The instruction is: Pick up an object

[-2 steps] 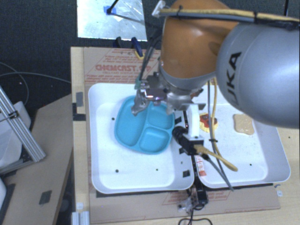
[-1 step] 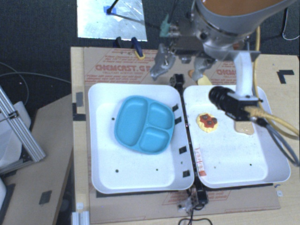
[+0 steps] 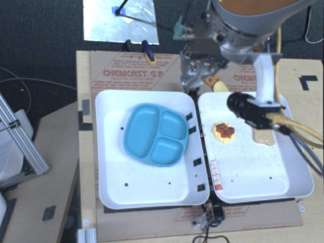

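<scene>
Hovered with gripper (image 3: 195,77), state impossible to tell, above the bins' back edge, well apart from the red-topped toy (image 3: 224,132) in the right-hand bin (image 3: 283,186), so risked closing on nothing.

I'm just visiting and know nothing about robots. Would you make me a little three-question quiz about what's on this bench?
1. True or false: the blue divided plate lies in the left bin.
2. Which bin holds the small yellow toy with red spots? A) left B) right
3. Fill in: a flat tan piece lies to the ___ of the spotted toy in the picture.

Key: 1 true; 2 B; 3 right.
</scene>
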`<state>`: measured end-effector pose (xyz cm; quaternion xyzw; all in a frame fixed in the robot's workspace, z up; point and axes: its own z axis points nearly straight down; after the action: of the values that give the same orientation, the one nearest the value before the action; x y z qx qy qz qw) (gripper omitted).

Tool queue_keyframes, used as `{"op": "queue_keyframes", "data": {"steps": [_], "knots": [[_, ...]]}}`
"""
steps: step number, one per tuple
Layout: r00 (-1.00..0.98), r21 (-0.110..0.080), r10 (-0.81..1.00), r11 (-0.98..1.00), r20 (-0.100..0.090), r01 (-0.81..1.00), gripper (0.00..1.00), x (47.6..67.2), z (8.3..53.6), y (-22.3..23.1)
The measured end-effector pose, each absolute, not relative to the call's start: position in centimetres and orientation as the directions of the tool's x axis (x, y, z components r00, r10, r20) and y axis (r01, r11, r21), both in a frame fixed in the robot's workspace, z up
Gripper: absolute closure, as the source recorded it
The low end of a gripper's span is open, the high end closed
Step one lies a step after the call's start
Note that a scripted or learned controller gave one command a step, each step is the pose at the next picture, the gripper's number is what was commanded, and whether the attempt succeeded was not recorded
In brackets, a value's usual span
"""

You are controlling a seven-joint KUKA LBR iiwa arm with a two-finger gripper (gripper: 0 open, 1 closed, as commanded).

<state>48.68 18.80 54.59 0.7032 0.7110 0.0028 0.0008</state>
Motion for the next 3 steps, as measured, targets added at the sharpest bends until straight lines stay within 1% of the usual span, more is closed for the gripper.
{"op": "queue_keyframes", "data": {"steps": [1,2,3], "knots": [[0.005,-0.001,1.000,-0.005,-0.001,1.000,1.00,48.6,49.8,10.8],[-0.011,0.000,1.000,0.011,0.002,1.000,1.00,49.7,43.6,22.7],[0.001,0.009,1.000,-0.001,0.003,1.000,1.00,48.6,53.9,18.4]]}}
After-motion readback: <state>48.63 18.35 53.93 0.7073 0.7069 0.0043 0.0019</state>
